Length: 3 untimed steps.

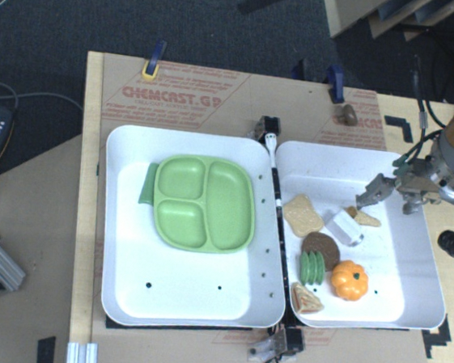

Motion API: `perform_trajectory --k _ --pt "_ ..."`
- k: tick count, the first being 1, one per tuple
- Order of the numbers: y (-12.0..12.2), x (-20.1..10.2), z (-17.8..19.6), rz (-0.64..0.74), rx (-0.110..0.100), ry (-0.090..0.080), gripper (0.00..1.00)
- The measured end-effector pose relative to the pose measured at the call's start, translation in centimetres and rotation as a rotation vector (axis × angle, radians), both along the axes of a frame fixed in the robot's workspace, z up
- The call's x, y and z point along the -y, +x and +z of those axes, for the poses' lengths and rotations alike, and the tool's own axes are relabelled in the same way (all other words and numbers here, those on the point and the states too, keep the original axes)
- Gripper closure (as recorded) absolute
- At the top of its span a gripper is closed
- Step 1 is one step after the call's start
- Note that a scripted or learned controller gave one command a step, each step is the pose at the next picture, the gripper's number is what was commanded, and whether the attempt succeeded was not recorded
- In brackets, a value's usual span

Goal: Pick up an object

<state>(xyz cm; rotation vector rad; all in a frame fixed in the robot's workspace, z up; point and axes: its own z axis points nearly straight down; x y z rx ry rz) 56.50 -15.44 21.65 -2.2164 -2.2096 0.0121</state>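
In right bin (408, 311), gripper (394, 194) is hovering, fingers apart, over cracker (364, 217); nothing grasped, pick pending.

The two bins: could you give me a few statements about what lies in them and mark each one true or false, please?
1. The green divided plate lies in the left bin. True.
2. The orange pumpkin sits on the green plate. False: it is in the right bin.
3. The gripper hangs over the right bin. True.
4. The brown cookie lies in the left bin. False: it is in the right bin, beside the green pea pod.
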Motion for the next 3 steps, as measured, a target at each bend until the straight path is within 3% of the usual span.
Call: perform_trajectory --k 1,3 --pt "0.3 0.0 0.7 0.003 0.014 -0.003 0.00" --pt "-0.5 0.3 -9.9 0.003 0.007 0.000 0.00"
